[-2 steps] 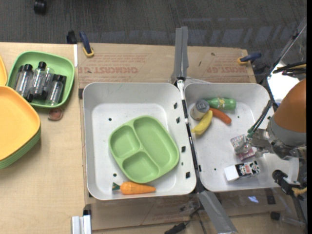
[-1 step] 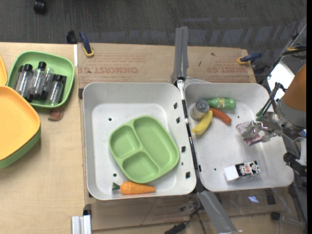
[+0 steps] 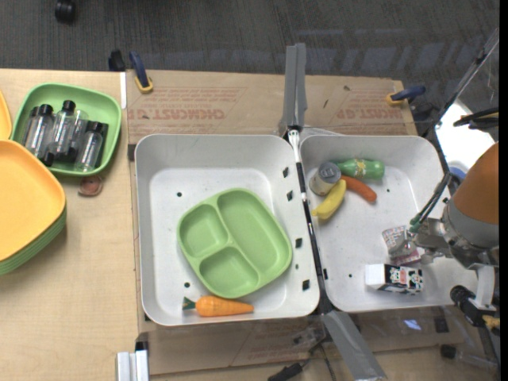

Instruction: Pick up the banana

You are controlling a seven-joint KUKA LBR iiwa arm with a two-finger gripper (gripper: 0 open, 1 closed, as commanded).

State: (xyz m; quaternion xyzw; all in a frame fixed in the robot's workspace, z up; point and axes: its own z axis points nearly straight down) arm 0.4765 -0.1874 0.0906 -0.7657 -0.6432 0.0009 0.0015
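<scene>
A green divided plate point(image 3: 234, 242) sits in the left bin point(image 3: 151, 213). In the right bin point(image 3: 429, 173), the banana point(image 3: 330, 200) lies near the upper left, well apart from the gripper point(image 3: 403, 246); whether its fingers are spread is unclear.

Looking down from above the table point(image 3: 71, 292) at a slant, fixed, far enough back to be taking in both white bins side by side. Facing toward a strip of dark carpet point(image 3: 238, 14) running along the top edge. Framing the left bin point(image 3: 155, 236) near centre and the right bin point(image 3: 421, 213) beside it. Catching the arm point(image 3: 480, 205) entering at the right edge.
</scene>
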